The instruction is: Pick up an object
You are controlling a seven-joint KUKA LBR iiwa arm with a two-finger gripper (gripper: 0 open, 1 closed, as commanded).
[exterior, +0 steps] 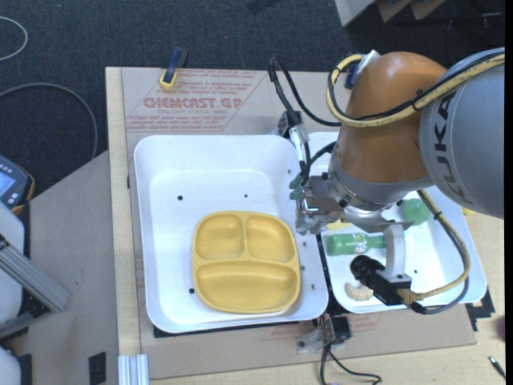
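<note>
My arm's orange and grey wrist [385,135] hangs over the right bin [469,275] and covers most of it. The gripper [314,212] reaches down near the wall between the two bins, its tip lost among metal parts and cables. Just under it in the right bin lies a green and white bottle-like object [353,243]. Another green piece [414,210] peeks out to the right of the wrist. A small beige object [358,293] rests near the right bin's front edge. I see nothing held.
The left bin [160,175] holds a yellow three-section plate [244,261] at its front right. Both bins stand on a cardboard sheet [192,99] with a yellow and blue clip [171,70] at its far edge. Cables run from the wrist.
</note>
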